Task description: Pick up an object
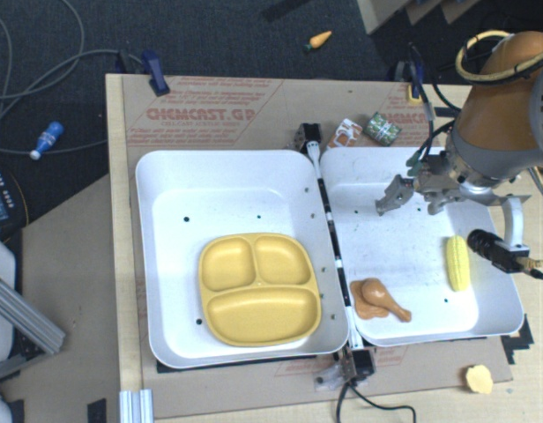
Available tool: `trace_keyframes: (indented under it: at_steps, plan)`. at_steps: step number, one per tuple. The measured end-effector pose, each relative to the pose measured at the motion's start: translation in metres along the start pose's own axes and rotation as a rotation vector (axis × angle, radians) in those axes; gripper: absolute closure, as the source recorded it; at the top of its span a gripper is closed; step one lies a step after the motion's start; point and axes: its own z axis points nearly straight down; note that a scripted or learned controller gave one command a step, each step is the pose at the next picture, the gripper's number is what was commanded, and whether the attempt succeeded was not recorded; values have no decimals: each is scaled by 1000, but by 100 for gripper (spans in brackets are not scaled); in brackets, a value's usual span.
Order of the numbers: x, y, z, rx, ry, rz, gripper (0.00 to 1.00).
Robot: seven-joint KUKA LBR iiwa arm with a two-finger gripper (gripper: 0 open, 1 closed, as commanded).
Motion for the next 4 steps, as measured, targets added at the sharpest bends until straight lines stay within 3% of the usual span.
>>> trace_keyframes:
  at_steps: [1,2,3,4]
  plan:
    - [-60,-9,18,2,0,4,0]
    - [-132,-37,29,1,0,7,0]
    - [-114,-41,123,1,2,-2,0]
    - [-116,-40,109,-5,-3,1,100]
